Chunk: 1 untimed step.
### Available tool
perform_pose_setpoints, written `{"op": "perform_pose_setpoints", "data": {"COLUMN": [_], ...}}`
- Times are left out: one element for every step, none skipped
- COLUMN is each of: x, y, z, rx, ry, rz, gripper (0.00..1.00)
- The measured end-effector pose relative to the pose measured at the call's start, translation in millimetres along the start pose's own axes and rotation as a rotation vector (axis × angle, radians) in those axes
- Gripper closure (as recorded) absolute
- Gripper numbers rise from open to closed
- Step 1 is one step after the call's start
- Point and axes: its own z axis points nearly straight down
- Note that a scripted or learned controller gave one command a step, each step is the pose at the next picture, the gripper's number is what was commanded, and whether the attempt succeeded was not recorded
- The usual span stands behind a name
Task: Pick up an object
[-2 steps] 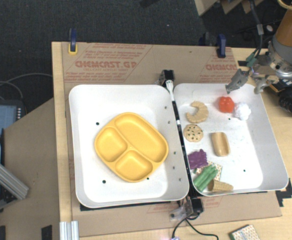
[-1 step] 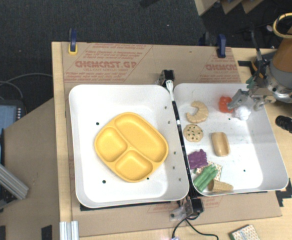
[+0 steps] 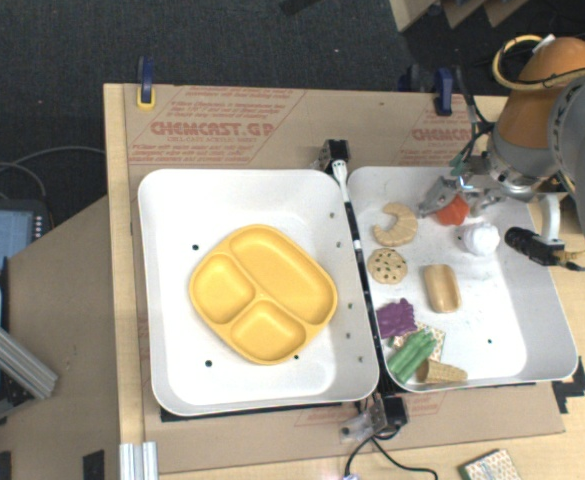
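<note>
In the right bin (image 3: 532, 338), the arm (image 3: 547, 98) reaches in over the far right corner and its gripper (image 3: 459, 196) hangs directly over a small red object (image 3: 453, 211) lying at its near-left tip, whether gripped I cannot tell.

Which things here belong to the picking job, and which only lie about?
Job: hand; red item under it; white item; crescent cookie; chip cookie; bread roll; purple piece; green pieces.
Lying about: yellow divided plate; left bin.
</note>
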Motion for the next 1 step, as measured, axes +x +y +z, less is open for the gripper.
{"op": "perform_pose_setpoints", "data": {"x": [-1.0], "y": [-0.4], "z": [-13.2], "rx": [-0.002], "ry": [-0.001], "rz": [0.001], "gripper": [1.0]}}
